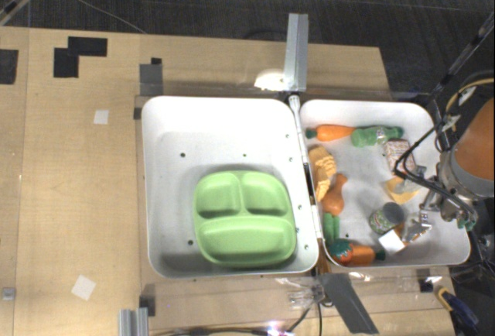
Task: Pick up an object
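Gripper [421, 228] low in the right bin [456, 255], jaw state we cannot tell, nothing visibly held; small grey can [385, 216] and white block [392, 241] just left of it, so pick looks undone.

The pale wooden bench [69, 195] carries two shallow white plastic bins. The gripper [421, 228] hangs over the near right corner of the right bin [448, 253]; the left bin [166, 164] lies well to its left, the two touching along a metal divider rail [296, 56].
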{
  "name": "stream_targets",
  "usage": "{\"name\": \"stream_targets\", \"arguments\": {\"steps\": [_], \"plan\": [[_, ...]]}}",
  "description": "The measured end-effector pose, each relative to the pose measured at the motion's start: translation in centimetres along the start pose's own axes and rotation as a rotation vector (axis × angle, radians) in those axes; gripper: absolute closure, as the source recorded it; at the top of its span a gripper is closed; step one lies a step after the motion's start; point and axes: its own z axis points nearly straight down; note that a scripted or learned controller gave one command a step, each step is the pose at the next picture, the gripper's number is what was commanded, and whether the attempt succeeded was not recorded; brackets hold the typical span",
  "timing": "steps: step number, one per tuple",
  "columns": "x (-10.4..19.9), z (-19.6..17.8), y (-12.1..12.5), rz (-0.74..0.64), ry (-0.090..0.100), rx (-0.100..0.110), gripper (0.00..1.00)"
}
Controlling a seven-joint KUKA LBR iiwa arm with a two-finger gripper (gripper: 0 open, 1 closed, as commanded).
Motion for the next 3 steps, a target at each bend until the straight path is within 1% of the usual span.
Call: {"name": "stream_targets", "arguments": {"steps": [1, 2, 3], "plan": [[-2.9, 2.2, 5.8, -0.027, 0.020, -0.015, 0.00], [-3.5, 0.8, 5.8, -0.032, 0.000, -0.013, 1.00], [-5.5, -2.2, 4.6, -0.432, 0.023, -0.020, 1.00]]}}
